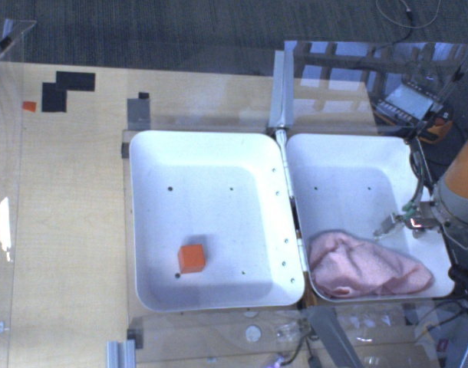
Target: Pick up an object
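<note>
Nothing lifted yet. Gripper hovers over the right bin, just above the pink cloth; whether it's open or closed, cannot tell. Orange cube sits in left bin, untouched.

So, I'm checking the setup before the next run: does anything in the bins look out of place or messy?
Nothing looks damaged or spilled. The pink cloth lies crumpled against the near wall of the right bin, and the orange block sits alone in the left bin.

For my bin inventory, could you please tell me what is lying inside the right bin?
A crumpled pink cloth lies at the near side of the right bin. Anything under the cloth is covered.
</note>
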